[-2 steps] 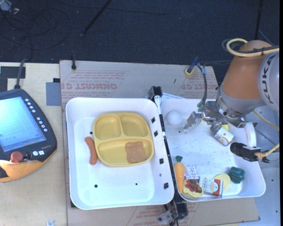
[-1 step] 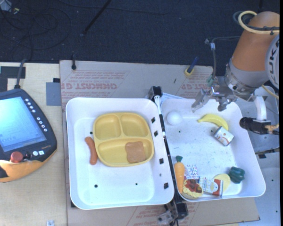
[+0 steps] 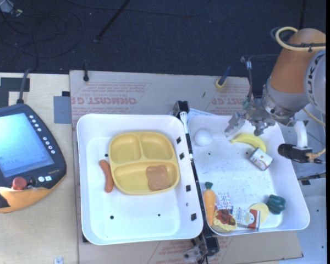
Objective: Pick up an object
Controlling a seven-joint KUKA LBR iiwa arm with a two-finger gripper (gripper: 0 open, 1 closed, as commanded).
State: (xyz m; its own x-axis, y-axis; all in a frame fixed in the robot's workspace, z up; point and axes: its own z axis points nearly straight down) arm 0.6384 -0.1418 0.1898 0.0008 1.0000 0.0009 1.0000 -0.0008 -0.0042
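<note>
One gripper at the end of the grey arm with orange band, hanging over the upper part of the right bin; two fingers spread apart with nothing between them, so open. Just under the fingers, a yellow banana, lying on the bin floor, close to the fingertips but contact not possible to tell. Beside the banana, toward lower right, a small white carton. To the left of the gripper, a white ball near the upper left corner of the same bin. Further down along the near edge: an orange carrot, a red and white packet, a small box, a green pepper. In the left bin, well apart from the gripper, a yellow divided plate with a brown slice in its lower right compartment, and a sausage just beside the plate on its left. Outside the bins, at far left, a tablet controller on the bench
</note>
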